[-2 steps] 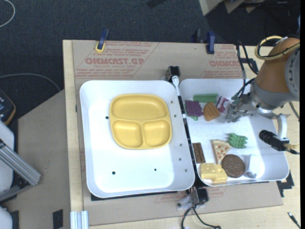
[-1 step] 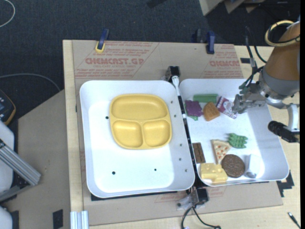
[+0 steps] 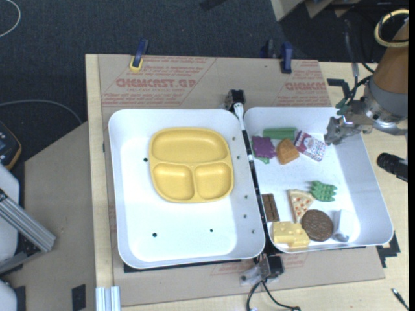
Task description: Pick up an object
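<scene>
The right bin [image 3: 363, 173] holds the loose objects. Along its far side lie a green bar [image 3: 279, 133], a purple grape bunch [image 3: 263, 148], an orange piece [image 3: 287, 151] and a small pink-and-white packet [image 3: 310, 146]. Nearer the front sit a green leafy toy [image 3: 323, 190], a pizza slice [image 3: 299, 203], a chocolate bar [image 3: 270, 207], a brown cookie [image 3: 317, 225] and a yellow cheese block [image 3: 290, 234]. My gripper [image 3: 337, 132] hangs at the bin's far right, just right of the packet, with nothing seen between its fingers.
The left bin [image 3: 130, 193] carries a yellow three-compartment plate [image 3: 191, 162]. The arm's orange band [image 3: 392, 76] and grey wrist come in from the right above the bin rim. Clamps [image 3: 137, 59] sit at the board's far edge.
</scene>
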Robot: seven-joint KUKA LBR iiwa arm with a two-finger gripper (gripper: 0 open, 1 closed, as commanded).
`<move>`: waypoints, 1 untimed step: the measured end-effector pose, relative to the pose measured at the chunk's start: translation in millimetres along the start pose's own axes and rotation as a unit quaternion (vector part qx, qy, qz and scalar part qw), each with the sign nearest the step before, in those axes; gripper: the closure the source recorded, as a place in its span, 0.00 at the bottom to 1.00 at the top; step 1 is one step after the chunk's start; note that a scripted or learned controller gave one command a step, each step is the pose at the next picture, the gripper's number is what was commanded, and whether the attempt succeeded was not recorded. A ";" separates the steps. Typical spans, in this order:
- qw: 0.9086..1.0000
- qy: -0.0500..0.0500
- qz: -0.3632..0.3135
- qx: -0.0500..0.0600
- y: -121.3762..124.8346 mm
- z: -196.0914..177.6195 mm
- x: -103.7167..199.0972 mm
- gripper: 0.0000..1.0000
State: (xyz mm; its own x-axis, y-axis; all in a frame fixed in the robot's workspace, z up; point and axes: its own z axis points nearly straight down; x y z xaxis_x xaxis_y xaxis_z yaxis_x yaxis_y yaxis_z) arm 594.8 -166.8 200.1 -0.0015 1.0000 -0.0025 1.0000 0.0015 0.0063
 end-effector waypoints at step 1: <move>1.000 0.000 0.000 0.000 1.3 -26.7 -0.2 1.00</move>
State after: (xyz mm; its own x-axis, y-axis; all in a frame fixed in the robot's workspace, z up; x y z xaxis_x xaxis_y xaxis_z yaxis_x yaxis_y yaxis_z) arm 595.9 -166.9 226.8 -0.0012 1.0000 -0.0020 1.0000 0.0012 0.0054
